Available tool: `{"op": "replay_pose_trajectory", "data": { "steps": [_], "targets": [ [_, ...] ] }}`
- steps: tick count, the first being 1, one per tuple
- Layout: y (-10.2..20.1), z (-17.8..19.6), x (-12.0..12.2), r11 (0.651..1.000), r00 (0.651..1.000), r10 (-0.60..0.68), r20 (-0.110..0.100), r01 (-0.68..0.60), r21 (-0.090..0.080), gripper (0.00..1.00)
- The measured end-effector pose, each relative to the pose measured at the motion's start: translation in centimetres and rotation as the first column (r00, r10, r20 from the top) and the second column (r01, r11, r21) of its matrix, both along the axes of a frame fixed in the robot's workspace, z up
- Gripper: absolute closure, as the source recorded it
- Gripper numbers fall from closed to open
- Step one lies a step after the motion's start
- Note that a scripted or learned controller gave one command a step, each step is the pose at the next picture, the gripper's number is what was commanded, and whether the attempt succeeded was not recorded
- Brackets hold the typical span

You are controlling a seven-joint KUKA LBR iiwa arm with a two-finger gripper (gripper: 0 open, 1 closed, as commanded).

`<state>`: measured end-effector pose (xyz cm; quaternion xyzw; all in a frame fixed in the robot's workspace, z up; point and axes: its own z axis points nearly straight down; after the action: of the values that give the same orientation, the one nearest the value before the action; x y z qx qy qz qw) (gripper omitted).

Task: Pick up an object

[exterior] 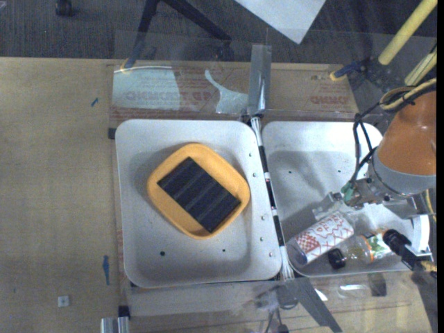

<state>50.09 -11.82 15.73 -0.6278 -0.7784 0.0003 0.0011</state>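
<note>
Gripper over right bin, grip state can't tell.
Paper cup: light, crushable; pinch gently mid-body.

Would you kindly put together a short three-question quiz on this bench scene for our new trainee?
1. True or false: the yellow rounded tray with the dark ribbed insert lies in the left white bin.
2. Multiple choice: the red-and-white patterned paper cup is (A) standing upright, (B) lying on its side, (C) stacked on the yellow tray.
3. Fill in: the clear plastic bottle with the black cap lies in the ____ white bin, beside the cup.

Key
1. True.
2. B; it lies near the bin's front edge, below the gripper.
3. Right.
</note>
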Motion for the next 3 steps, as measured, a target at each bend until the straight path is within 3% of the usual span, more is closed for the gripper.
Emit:
{"op": "replay_pose_trajectory", "data": {
  "steps": [1,2,3],
  "targets": [
    [0.3,-6.9,3.2,0.995,0.995,0.102,0.008,-0.102,-0.002,0.0],
    [0.2,-5.8,3.3,0.995,0.995,0.099,0.013,-0.099,-0.002,1.0],
    [0.2,-5.8,3.3,0.995,0.995,0.098,0.013,-0.098,-0.002,0.0]
  ]
}}
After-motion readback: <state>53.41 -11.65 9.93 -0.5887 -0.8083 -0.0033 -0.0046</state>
